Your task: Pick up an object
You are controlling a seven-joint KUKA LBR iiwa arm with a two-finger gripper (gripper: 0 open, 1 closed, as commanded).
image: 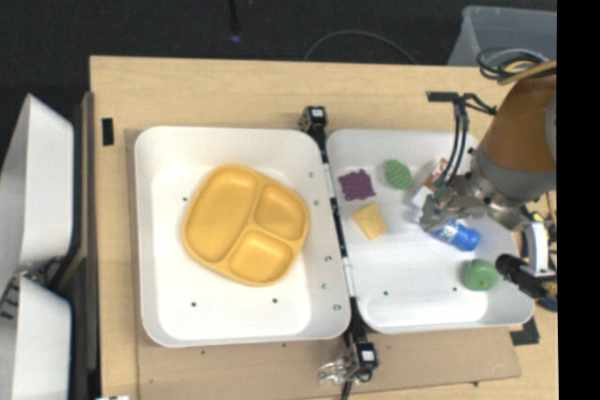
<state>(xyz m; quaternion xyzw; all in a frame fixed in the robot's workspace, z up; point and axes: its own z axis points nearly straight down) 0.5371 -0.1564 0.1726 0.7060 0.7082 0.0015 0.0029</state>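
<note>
One blue object (458, 235) lies in the right bin (412, 309), touching the claw (437, 210); I cannot tell the claw's state. A tilted grab could nudge it aside toward the green ball (480, 274).

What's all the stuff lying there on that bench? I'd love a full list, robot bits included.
bench: one, tan wood, under everything
bins: two, white, side by side on the bench
divided plate: one, yellow, in the left bin
purple block: one, purple, right bin, near the divider
yellow block: one, pale yellow, right bin, below the purple block
green piece: one, green, right bin, upper middle
green ball: one, green, right bin, lower right
blue bottle: one, blue and clear, right bin, under the arm's tip
arm: one, grey with orange band, over the right bin
</note>
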